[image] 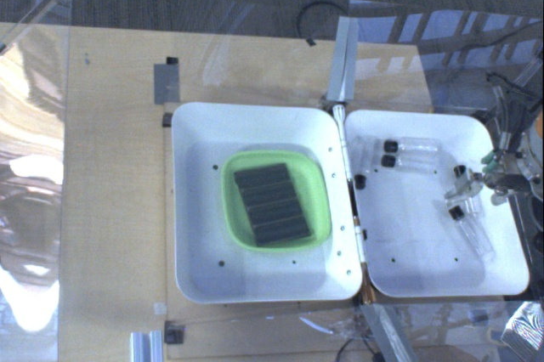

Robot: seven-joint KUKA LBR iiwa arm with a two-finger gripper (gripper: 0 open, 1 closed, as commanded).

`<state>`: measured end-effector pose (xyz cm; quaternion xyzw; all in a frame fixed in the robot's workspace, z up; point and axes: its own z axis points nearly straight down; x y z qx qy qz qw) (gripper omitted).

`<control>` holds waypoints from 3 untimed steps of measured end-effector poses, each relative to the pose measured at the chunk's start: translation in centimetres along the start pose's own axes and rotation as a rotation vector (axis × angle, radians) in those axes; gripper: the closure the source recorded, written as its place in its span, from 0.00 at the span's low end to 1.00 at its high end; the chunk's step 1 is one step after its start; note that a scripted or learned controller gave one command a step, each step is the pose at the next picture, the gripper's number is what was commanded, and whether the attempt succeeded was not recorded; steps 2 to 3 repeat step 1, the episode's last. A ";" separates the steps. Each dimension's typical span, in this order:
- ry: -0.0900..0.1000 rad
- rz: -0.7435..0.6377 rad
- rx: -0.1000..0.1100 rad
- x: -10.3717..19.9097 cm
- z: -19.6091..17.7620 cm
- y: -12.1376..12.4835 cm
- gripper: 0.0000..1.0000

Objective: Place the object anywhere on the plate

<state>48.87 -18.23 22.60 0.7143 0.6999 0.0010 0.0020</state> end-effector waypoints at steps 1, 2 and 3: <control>-0.001 0.023 -0.002 -2.3 -2.8 0.0 0.00; -0.001 0.023 -0.002 -2.3 -2.8 0.0 0.00; -0.001 0.023 -0.002 -2.3 -2.8 0.0 0.00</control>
